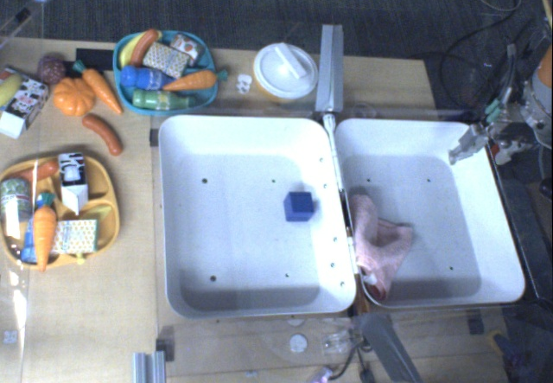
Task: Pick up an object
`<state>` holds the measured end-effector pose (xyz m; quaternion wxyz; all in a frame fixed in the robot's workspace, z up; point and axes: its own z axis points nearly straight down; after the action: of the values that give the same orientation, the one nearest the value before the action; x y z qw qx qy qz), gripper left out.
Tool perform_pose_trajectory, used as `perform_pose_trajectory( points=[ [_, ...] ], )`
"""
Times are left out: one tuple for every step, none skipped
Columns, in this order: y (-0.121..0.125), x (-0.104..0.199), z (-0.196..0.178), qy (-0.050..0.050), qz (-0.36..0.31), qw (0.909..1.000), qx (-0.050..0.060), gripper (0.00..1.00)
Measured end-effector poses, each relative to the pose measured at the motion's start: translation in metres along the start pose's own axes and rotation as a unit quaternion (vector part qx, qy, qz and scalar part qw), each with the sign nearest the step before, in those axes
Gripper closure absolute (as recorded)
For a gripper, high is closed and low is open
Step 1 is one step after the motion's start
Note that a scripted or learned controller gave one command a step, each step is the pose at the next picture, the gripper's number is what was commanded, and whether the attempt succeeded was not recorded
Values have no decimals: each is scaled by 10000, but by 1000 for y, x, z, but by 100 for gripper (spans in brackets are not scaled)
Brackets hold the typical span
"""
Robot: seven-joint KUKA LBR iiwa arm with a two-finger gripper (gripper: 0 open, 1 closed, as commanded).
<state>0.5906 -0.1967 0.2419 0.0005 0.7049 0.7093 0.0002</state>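
Your pick has not started, as far as this view lets you judge. The gripper (471, 143) sits at the upper right edge of the right bin (484, 286), above its rim and not down among the contents, and nothing is between its fingers. The fingers look spread a little, but they are small and partly lost against the cables behind, so treat that as a loose reading.

You have two candidates. A blue block (299, 206) lies alone near the middle of the left bin (199, 286), a bit toward the divider, with bare floor all around it. A crumpled pink cloth (378, 243) lies in the right bin, pressed against its left wall and running down toward the lower left corner.

Everything is left to do: choosing, travelling over, descending, closing and lifting. The cloth is nearer to the gripper; the block is the far reach across the divider. Being tight to the wall may make the cloth awkward to close on.
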Motion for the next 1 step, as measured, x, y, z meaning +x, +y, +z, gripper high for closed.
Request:
perform_pose_trajectory(
  points=[
    [-37, 85, 35, 4, -393, 9992, -2, 0]
  ],
)
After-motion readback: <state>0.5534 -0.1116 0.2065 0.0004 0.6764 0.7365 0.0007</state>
